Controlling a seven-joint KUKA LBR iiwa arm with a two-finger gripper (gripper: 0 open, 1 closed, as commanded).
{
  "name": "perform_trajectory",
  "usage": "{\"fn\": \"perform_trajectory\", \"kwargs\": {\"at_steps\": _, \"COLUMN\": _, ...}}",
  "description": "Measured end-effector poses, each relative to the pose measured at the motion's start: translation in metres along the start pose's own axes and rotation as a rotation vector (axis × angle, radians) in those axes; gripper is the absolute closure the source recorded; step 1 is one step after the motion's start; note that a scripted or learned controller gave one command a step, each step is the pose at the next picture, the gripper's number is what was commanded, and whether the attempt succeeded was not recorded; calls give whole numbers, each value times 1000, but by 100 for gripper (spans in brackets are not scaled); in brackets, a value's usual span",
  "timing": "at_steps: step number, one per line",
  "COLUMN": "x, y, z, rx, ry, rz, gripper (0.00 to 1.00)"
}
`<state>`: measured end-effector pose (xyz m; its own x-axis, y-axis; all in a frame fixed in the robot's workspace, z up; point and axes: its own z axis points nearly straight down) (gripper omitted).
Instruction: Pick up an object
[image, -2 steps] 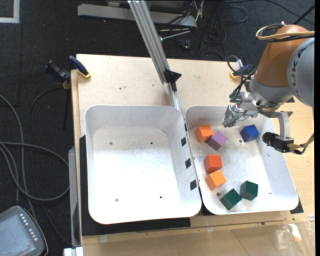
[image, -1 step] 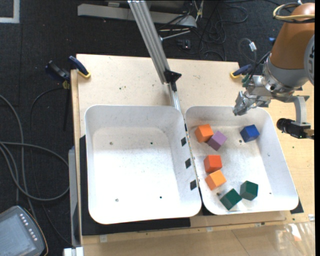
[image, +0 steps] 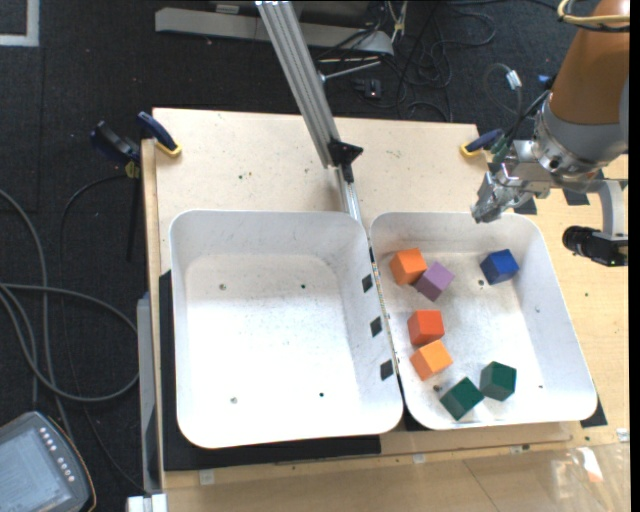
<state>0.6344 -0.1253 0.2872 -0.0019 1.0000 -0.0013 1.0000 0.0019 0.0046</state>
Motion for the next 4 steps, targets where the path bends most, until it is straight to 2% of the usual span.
{"fn": "perform_trajectory", "kwargs": {"at_steps": 1, "x": 41, "y": -13, "z": 5, "rx": 6, "ry": 2, "rz": -4, "gripper": 100}}
{"fn": "perform_trajectory", "kwargs": {"at_steps": 2, "x": 101, "y": -29, "z": 10, "rx": 6, "ry": 3, "rz": -6, "gripper": 100}}
{"fn": "perform_trajectory", "kwargs": {"at_steps": 4, "x": 198, "y": -67, "z": 47, "rx": 8, "ry": 3, "rz": -6, "gripper": 100}}
